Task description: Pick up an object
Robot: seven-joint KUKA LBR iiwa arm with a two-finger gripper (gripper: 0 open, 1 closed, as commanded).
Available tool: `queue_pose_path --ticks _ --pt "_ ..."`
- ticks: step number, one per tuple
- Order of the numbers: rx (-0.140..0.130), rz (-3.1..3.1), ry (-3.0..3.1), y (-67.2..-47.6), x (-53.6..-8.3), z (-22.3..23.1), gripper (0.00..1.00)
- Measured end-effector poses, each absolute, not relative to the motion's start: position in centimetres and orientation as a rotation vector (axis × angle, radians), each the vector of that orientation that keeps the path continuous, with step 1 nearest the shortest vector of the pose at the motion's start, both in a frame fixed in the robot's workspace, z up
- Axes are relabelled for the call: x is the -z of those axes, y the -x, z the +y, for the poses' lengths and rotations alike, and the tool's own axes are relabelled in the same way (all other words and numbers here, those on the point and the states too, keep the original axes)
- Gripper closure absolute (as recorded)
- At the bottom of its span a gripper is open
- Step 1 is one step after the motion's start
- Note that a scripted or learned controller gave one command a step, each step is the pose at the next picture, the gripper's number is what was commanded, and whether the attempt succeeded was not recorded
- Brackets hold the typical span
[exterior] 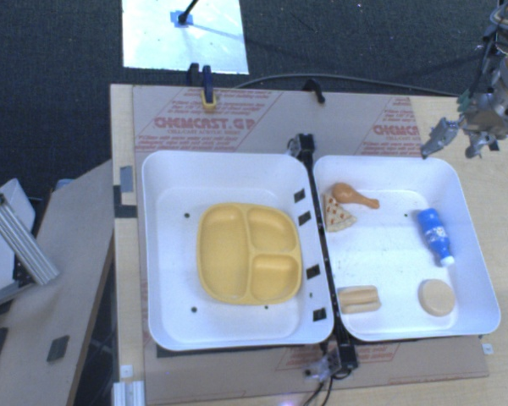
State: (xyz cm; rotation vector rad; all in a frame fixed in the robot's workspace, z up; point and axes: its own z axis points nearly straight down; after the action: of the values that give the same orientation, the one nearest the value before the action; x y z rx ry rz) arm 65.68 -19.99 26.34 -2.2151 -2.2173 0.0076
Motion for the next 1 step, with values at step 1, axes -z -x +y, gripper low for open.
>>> queue_pose_path --ticks 1 --pt "0.002 -2.227 2.219 -65.89 -27.06 -19.93 0.0"
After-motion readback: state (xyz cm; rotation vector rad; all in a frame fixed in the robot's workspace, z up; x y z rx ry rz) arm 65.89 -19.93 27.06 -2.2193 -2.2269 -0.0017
